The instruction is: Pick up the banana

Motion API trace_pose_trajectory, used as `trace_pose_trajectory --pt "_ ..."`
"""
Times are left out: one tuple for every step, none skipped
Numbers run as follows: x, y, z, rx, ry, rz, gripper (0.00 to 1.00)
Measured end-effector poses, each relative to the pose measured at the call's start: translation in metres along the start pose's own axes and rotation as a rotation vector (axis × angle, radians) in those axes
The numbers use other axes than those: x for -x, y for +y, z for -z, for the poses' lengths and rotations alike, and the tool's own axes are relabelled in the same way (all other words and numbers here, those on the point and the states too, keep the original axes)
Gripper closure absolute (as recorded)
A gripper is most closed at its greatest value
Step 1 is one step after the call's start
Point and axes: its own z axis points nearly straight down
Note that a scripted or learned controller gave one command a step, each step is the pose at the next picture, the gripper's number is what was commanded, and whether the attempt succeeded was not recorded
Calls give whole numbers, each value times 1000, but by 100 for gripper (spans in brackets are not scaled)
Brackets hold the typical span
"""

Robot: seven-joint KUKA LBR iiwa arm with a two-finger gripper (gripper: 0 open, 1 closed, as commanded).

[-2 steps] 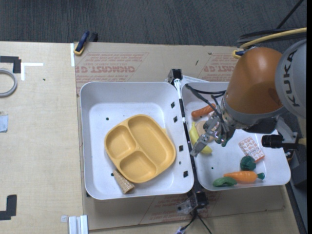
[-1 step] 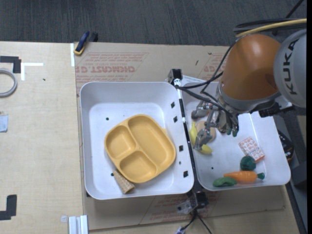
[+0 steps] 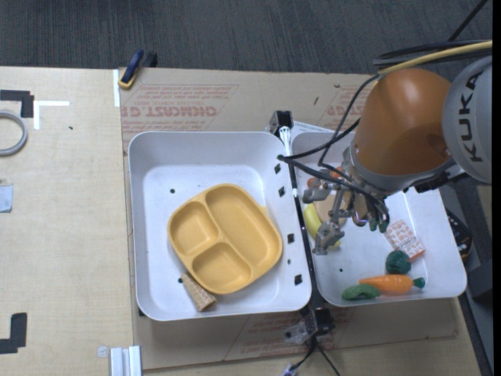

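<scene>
The banana (image 3: 312, 220) lies in the right bin (image 3: 438, 284) against its left wall, yellow and partly covered by the gripper. My gripper (image 3: 327, 240) hangs from the orange-banded wrist (image 3: 403, 124) and sits right over the banana's lower end, low in the bin. I cannot tell whether it touches or holds the banana.
A carrot (image 3: 389, 284), a green vegetable (image 3: 358, 292), a dark green broccoli piece (image 3: 398, 262) and a small printed packet (image 3: 406, 238) lie in the right bin's front part. The left bin (image 3: 149, 210) holds a yellow divided plate (image 3: 225, 237) and a waffle piece (image 3: 199, 294).
</scene>
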Motion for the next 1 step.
trace_pose_trajectory --pt "-25 4 0 0 0 78 0"
